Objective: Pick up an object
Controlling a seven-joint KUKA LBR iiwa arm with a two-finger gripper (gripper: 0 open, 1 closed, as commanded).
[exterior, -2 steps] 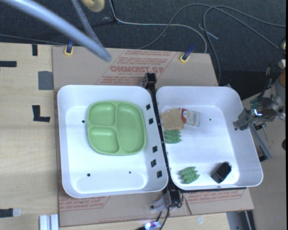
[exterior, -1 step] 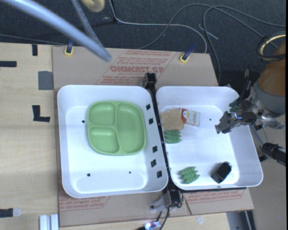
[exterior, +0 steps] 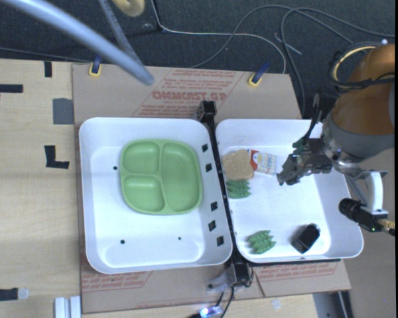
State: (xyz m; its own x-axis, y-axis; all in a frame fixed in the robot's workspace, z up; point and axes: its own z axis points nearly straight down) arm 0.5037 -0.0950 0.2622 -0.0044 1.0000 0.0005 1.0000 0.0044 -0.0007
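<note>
Pickup not yet done, judging by how things lie: pincer (exterior: 293,171) hangs over the right bin (exterior: 331,197), near its upper middle, with nothing visible between its tips. Too dark and small to tell whether spread or closed. Closest candidate: snack packet (exterior: 249,162), lying flat just left of the pincer. Also loose in that bin: 2 green leafy toys (exterior: 239,189) (exterior: 261,241) and 1 black block (exterior: 306,238) near the front. Left to do: descend, close, lift.

Left bin (exterior: 96,177) carries 1 green divided plate (exterior: 162,177). Both bins rest on cardboard (exterior: 186,88) over a pale wooden worktop (exterior: 26,177). Behind, dark floor (exterior: 252,5) with loose cables (exterior: 265,32).
</note>
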